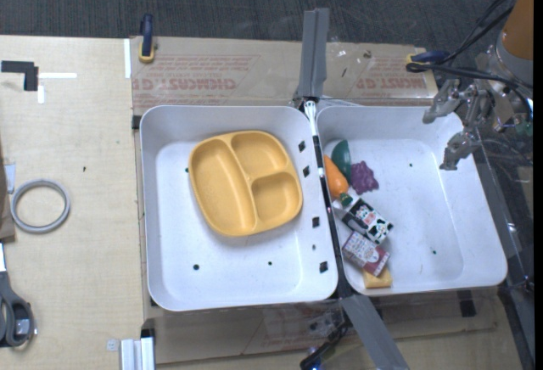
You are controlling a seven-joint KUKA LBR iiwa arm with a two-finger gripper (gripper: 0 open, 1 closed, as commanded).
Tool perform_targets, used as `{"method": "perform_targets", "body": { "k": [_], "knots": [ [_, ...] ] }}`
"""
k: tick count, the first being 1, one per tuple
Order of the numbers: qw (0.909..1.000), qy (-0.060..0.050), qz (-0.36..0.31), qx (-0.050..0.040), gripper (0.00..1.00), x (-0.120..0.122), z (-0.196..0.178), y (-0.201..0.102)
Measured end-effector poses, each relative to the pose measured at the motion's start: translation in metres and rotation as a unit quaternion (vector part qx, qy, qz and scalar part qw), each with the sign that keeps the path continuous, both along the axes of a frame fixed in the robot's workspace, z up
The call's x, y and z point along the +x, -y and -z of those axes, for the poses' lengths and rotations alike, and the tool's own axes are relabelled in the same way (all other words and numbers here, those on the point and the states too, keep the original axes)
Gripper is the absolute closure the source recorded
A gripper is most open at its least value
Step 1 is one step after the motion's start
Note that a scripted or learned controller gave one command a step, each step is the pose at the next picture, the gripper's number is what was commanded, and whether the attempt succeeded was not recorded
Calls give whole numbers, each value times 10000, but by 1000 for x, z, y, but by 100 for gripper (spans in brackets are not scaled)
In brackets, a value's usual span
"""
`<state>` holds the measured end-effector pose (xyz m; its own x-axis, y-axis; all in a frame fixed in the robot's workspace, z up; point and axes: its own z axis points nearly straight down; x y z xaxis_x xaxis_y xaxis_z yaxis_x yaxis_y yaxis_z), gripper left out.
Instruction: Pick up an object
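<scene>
The claw (454,126) hangs over the upper right corner of the right bin (475,258), up near the rim, with nothing between its fingers; whether they are spread or pinched together I cannot tell from here. The things to be picked are all crowded against that bin's left wall, well apart from the claw: a green piece (341,154) at the top, an orange piece (334,176) just below it, a purple bunch of grapes (363,176) beside those, then a black-and-white cow-patterned piece (369,221), a pinkish printed packet (363,252) and a yellow wedge (378,277) at the bottom. The left bin (170,275) holds a yellow divided plate (246,182), lying flat. Out on the wooden worktop (76,275), to the left, lies a grey roll of tape (37,205).
</scene>
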<state>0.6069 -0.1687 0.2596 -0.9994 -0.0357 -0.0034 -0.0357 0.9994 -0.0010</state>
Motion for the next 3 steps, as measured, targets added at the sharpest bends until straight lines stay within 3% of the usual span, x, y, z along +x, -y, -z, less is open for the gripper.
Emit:
{"method": "perform_targets", "body": {
  "k": [1, 2, 3],
  "knots": [
    [9997, -8, 235, 4, 0, -33, 55, -9],
    [9926, -9, 1217, 6, 0, -11, 154, -46],
    [9741, -13, 2263, 7, 0, -78, 168, -62]
  ]
}}
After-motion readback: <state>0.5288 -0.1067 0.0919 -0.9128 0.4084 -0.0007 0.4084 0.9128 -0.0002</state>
